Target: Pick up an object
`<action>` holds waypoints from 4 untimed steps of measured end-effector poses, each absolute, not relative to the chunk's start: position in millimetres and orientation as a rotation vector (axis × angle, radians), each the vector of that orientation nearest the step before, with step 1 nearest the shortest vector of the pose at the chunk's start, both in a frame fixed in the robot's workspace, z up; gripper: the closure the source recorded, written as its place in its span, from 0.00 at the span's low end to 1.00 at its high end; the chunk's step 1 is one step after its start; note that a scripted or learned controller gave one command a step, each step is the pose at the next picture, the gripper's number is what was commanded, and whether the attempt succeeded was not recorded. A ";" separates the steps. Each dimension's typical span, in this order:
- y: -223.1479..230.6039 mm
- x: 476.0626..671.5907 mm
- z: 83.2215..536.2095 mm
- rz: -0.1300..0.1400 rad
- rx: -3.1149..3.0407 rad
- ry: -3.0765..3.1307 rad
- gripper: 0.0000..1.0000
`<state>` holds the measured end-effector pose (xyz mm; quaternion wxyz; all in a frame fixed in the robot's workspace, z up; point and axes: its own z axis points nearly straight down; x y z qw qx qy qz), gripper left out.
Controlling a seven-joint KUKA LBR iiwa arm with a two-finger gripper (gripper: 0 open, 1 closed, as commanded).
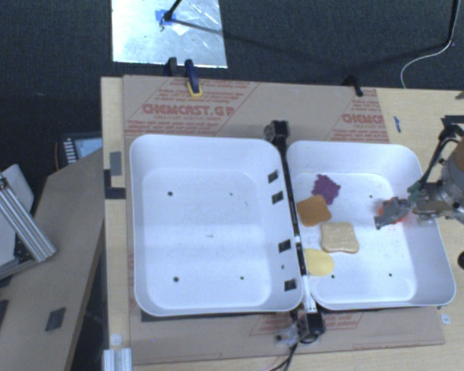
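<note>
Four flat pieces are seen in the right bin point(429, 277), all lying to the left of the hand point(388, 211): a purple piece point(325, 187) farthest back, an orange-brown piece point(314, 210) just in front of it, a tan toast-like slice point(339, 238) nearer the hand and slightly toward the front, and a yellow round piece point(319, 263) close to the divider point(294, 230) between the bins. The orange-brown piece and the tan slice lie just beside each other; whether they touch cannot be told. Bare bin floor is left between the hand and the tan slice, and more toward the front wall. The left bin point(209, 222), beyond the divider, offers wide bare floor.

The arm point(460, 184) is cut off at the right edge. The hand is blurred; a small orange-red patch is seen at its tip, but what it is cannot be made out. How far the hand is open cannot be told, and nothing is clearly seen held in it. The surface point(216, 103) borders both bins.
</note>
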<state>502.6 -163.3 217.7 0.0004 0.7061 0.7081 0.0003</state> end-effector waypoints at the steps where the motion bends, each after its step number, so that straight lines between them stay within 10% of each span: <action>1: -163.4 503.6 228.6 0.004 2.213 2.224 1.00; 2: -78.7 495.3 384.4 0.023 2.195 2.228 1.00; 4: 76.1 501.3 329.5 0.004 2.208 2.237 1.00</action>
